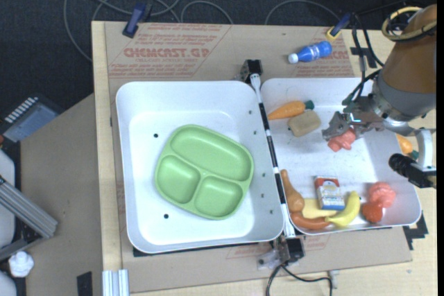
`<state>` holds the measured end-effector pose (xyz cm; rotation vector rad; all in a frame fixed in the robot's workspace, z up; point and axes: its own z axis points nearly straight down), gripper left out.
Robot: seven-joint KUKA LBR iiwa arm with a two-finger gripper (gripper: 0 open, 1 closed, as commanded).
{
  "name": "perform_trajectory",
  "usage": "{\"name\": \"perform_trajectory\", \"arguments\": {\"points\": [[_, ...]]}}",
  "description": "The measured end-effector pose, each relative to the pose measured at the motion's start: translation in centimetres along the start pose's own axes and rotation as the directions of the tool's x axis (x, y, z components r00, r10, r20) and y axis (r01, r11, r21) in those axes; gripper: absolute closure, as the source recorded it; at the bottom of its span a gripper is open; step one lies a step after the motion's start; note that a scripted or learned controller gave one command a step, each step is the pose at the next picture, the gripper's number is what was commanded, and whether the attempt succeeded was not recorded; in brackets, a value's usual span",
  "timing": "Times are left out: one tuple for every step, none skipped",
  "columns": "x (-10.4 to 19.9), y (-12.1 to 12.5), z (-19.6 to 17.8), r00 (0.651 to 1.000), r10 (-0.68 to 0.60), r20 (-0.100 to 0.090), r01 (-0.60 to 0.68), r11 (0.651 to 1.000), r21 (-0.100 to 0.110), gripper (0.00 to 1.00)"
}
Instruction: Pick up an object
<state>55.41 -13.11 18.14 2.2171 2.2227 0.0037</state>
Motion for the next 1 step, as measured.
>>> {"name": "perform_trajectory", "arguments": {"points": [[5.83, -3.00, -3.96, 1.000, 0.001, -0.002, -0.001, 1.000, 0.004, 1.00]]}}
